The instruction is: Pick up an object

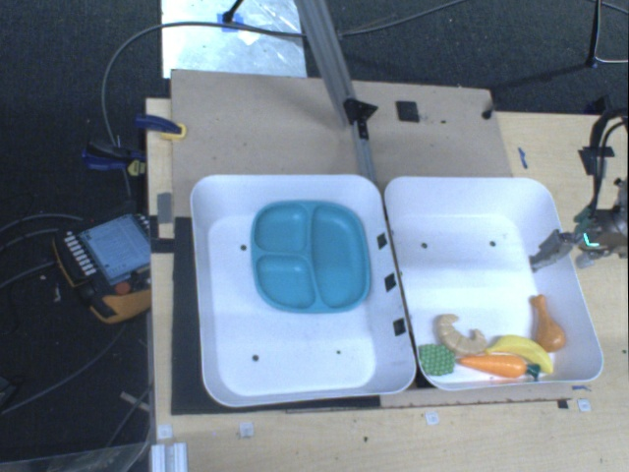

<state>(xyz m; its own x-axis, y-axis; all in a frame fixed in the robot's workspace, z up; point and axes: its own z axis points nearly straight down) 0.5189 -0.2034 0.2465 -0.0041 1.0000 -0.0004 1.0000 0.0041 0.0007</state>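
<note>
Several toy foods lie in the near right corner of the right bin (472, 224): an orange drumstick (547, 324), a yellow banana (519, 346), an orange carrot (493, 365), a beige curled piece (459, 334) and a small green piece (437, 359). My gripper (547, 252) reaches in over the bin's right rim, above and behind the drumstick and apart from all the foods. Nothing is seen held in it.
The left bin (226, 362) holds a blue divided plate (311, 256). A grey pole (329, 42) slants down to the gap between the bins at the back. Clamps and a small device (106, 254) lie off the bench at left.
</note>
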